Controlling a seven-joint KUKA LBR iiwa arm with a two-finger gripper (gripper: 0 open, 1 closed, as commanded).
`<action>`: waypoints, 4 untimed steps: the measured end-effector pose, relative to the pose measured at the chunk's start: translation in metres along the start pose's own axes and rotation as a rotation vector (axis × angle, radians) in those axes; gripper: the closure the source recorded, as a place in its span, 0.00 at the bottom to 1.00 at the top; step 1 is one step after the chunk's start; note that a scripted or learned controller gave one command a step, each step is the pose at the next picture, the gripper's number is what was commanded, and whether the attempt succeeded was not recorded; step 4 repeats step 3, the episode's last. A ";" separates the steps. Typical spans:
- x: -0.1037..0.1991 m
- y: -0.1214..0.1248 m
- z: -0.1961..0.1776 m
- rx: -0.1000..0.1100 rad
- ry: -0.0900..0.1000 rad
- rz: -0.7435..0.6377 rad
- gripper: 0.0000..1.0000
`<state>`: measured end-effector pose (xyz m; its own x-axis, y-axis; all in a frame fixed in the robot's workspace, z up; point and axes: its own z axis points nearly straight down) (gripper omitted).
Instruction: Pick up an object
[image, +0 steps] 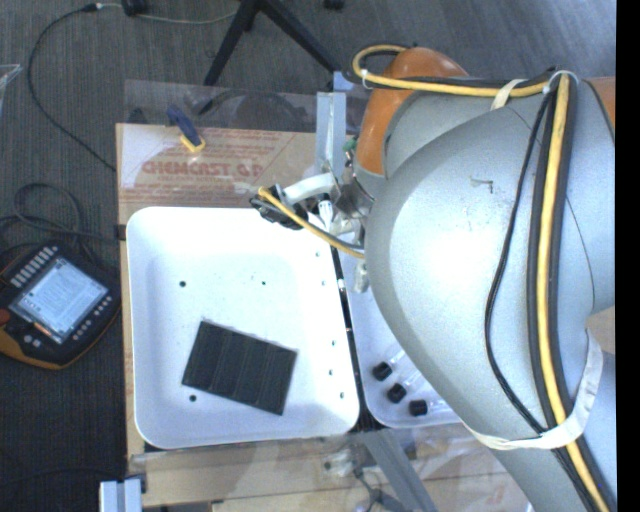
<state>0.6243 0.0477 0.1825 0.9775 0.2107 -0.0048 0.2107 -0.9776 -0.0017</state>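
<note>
A flat black rectangular pad (240, 367) with ribbed panels lies in the left white bin (160, 240), toward its front. The arm's big grey body (480, 250) covers most of the right bin (375, 335). My gripper (322, 195) sits at the back edge between the two bins, well behind the black pad and apart from it, partly hidden by the wrist and yellow cable. Three small black pieces (397, 391) show in the right bin's front-left corner, below the arm.
A brown board with red print (220, 165) and a blue-handled clamp (185, 128) lie behind the left bin. A hand-held control pendant (55, 300) rests on the floor at the left. A yellow cable (300, 222) loops over the left bin's back right corner.
</note>
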 end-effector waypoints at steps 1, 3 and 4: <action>-0.024 -0.014 -0.064 -0.005 0.000 -0.276 0.00; 0.013 -0.021 0.000 -0.004 -0.002 -0.259 0.00; 0.013 -0.021 0.000 -0.004 -0.002 -0.259 0.00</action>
